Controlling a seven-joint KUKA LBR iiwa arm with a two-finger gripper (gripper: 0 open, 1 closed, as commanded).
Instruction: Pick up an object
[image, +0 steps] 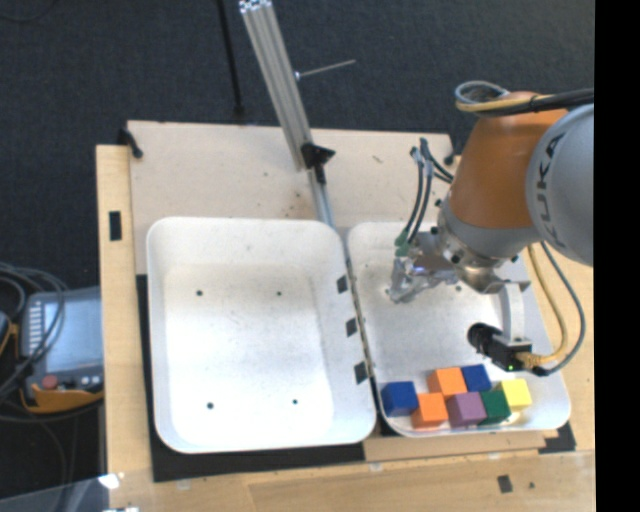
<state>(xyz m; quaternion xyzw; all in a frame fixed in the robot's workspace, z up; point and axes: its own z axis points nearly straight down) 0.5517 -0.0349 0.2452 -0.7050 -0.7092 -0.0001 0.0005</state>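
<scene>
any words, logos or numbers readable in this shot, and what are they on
"KU": black letters running down the grey arm casing at the right edge, cut off by the picture's border; the rest of the word cannot be read.
The small device with a screen at the left edge: whatever it shows is too blurred to read.
The coloured blocks, the two white bins and the bench carry no legible text.

The arm (520, 170) hides the right bin's (385, 330) far corner; tool (405, 285) blurred
</scene>
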